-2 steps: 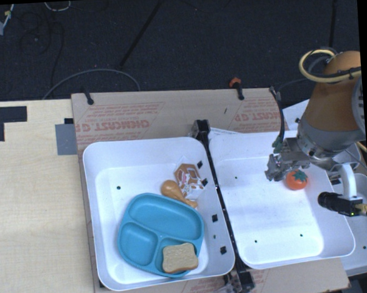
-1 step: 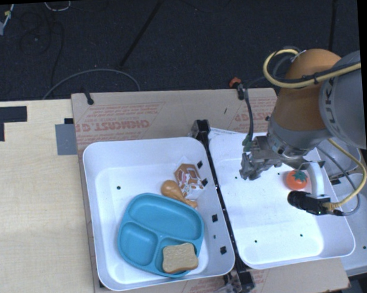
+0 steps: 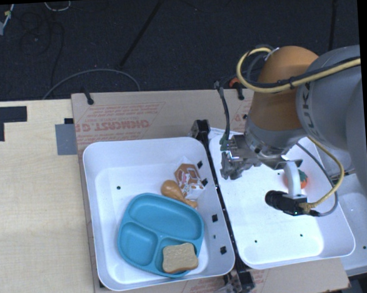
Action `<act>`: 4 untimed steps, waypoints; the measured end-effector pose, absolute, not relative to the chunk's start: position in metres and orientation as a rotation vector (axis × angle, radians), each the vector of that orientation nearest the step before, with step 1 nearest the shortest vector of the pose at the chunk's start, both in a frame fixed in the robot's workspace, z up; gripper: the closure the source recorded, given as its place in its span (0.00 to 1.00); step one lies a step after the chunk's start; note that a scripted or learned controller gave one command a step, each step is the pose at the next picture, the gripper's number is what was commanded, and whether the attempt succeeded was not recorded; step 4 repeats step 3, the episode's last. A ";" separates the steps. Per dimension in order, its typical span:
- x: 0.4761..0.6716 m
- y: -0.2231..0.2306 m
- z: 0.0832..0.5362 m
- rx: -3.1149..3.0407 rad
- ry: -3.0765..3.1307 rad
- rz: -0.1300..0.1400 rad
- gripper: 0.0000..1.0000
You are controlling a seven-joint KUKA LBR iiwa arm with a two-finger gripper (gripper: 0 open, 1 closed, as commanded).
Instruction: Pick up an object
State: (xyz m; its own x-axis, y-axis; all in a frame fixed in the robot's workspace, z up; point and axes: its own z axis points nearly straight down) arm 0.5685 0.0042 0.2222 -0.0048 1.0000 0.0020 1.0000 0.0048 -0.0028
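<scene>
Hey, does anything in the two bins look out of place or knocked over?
Nothing looks spilled or broken. In the left bin the blue tray sits at a tilt, a slice of bread lies in one compartment, and a chicken leg leans over its upper edge.

A blue divided plate (image 3: 158,232) carrying tan toast (image 3: 179,257) lies in the white left bin (image 3: 103,211), beside a golden-brown drumstick (image 3: 174,191) and a brown-and-white wrapper (image 3: 189,175).

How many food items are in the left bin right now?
3: a bread slice on the blue tray, a chicken drumstick just above the tray, and a wrapped snack beside it. Others may be hidden.
</scene>
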 end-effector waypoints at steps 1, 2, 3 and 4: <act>0.577 0.050 0.231 -2.215 -2.225 0.000 1.00; 0.588 0.096 0.220 -2.215 -2.224 0.003 1.00; 0.588 0.094 0.221 -2.217 -2.223 0.005 0.00; 0.588 0.094 0.221 -2.217 -2.223 0.005 0.00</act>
